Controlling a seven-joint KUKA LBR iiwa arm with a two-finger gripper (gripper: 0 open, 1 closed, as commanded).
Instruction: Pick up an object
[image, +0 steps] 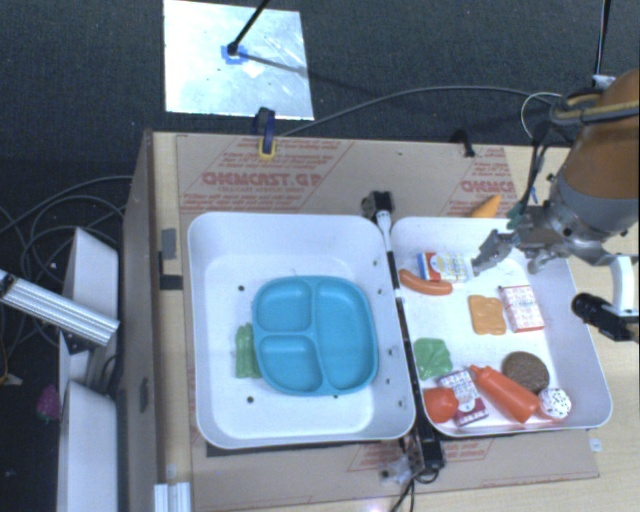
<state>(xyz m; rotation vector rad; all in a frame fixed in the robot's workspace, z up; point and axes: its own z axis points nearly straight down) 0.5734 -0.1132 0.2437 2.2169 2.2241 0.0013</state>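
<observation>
Gripper (508, 246) hangs over the right bin, grip state unclear; flat orange biscuit-shaped toy (487, 315) lies just below-left of it.

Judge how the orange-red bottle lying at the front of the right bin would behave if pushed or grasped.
The orange-red bottle lies on its side and looks rounded, so a sideways push would probably roll it. Its glossy surface suggests it may slip in a pinch. It sits close to the brown disc and the white ball, so a nudge would likely disturb them.
</observation>
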